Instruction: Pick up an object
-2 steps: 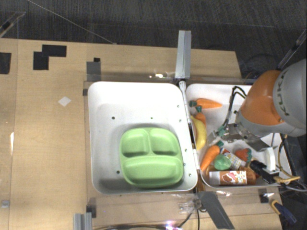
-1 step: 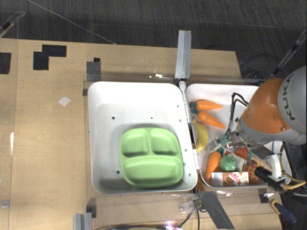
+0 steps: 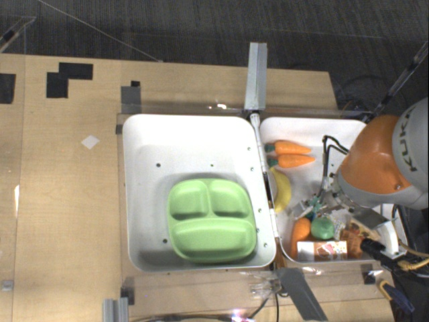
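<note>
Gripper [image 3: 320, 205] low in right bin [image 3: 348, 129] over toy pile, poised for pick | claw state: can't tell | targets: green item [image 3: 322, 228], banana [image 3: 283, 188], carrots [image 3: 293, 154] | left bin [image 3: 144, 180]: green tray [image 3: 212, 220]

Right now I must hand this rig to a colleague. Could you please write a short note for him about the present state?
Gripper: low in the right bin, over the toys near its front; I cannot tell if it grips anything.
Right bin: two carrots at the back, a banana along the left wall, an orange piece, a green piece and a small bottle at the front.
Left bin: a green divided tray.
Done: nothing visibly lifted.
Left: pick up one object.
</note>
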`<state>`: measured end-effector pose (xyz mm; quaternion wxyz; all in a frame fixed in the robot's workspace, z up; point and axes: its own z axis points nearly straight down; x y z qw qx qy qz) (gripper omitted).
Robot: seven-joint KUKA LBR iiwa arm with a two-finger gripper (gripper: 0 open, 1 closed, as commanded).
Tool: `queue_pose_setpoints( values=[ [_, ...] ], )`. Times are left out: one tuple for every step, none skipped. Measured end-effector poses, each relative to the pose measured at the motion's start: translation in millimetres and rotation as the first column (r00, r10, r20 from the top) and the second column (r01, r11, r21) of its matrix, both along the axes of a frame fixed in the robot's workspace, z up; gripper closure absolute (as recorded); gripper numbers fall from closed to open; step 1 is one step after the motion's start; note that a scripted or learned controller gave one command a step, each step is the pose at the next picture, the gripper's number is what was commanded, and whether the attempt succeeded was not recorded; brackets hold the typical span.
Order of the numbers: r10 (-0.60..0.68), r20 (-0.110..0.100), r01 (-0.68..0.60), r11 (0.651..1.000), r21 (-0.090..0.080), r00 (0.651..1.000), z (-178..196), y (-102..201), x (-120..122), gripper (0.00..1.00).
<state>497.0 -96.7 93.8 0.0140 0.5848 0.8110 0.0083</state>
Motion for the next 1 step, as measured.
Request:
queue_pose_setpoints(
  values=[
    [0.001, 0.001, -0.001, 1.0, 0.006, 1.0, 11.5, 2.5, 1.7, 1.0]
  ],
)
